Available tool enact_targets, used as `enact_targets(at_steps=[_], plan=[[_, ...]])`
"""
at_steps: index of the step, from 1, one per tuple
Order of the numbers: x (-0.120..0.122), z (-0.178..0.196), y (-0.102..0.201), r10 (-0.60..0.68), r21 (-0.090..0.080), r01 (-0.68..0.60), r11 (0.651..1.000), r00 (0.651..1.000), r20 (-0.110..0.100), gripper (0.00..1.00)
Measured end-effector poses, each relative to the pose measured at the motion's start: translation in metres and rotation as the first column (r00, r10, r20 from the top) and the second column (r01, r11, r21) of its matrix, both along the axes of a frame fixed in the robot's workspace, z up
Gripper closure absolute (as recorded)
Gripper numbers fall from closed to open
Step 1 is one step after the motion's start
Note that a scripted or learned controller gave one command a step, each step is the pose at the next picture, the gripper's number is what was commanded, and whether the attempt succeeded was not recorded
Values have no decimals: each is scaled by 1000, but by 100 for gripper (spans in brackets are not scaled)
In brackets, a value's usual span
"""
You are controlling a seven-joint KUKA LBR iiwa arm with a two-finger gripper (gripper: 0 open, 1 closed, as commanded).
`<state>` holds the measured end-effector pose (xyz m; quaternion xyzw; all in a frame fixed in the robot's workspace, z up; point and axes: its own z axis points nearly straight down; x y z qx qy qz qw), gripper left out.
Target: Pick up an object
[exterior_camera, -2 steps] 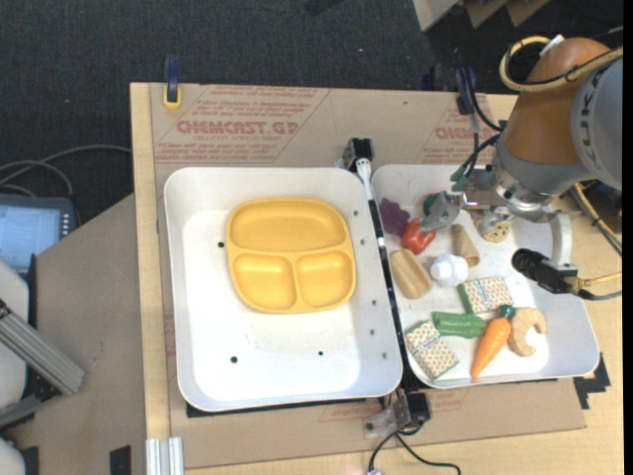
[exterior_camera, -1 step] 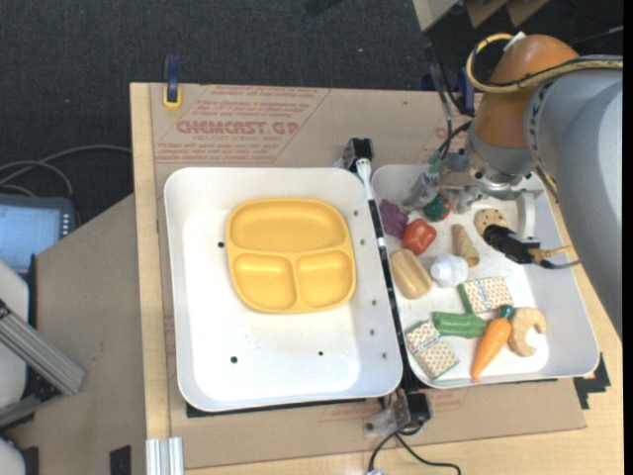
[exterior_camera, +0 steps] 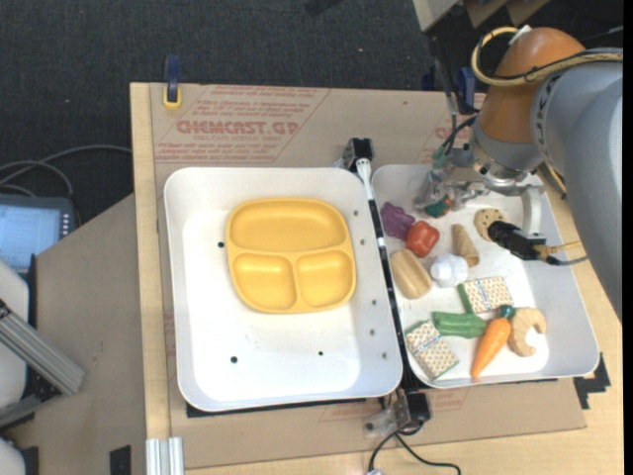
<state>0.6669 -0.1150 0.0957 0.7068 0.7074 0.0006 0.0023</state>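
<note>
- Worktop (exterior_camera: 247, 117): brown board surface carrying two shallow white bins side by side.
- Left bin (exterior_camera: 198, 344): contains one yellow divided plate (exterior_camera: 291, 253) with three compartments, lying flat toward the far half of the bin.
- Right bin (exterior_camera: 564, 334): holds a scatter of toy food items.
- Items noted in the right bin: a purple piece (exterior_camera: 397, 220) at the near-left wall, a red tomato-like piece (exterior_camera: 422, 237) just beside it, a tan bread-shaped piece (exterior_camera: 409, 273), a white ball (exterior_camera: 448, 269), a green vegetable (exterior_camera: 458, 323), an orange carrot (exterior_camera: 492, 343), and two patterned squares (exterior_camera: 432, 348).
- Arm (exterior_camera: 554, 87): grey with an orange band, reaching in from the right over the far end of the right bin.
- Hand (exterior_camera: 442, 194): low above the far-left corner of the right bin, near the purple and red pieces. Whether it is open or closed, I cannot tell; nothing can be confirmed as gripped.
</note>
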Motion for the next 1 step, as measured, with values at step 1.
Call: enact_targets(at_steps=[1], plan=[[-42,95,75,7,6,-7,1000,1000,1,100]])
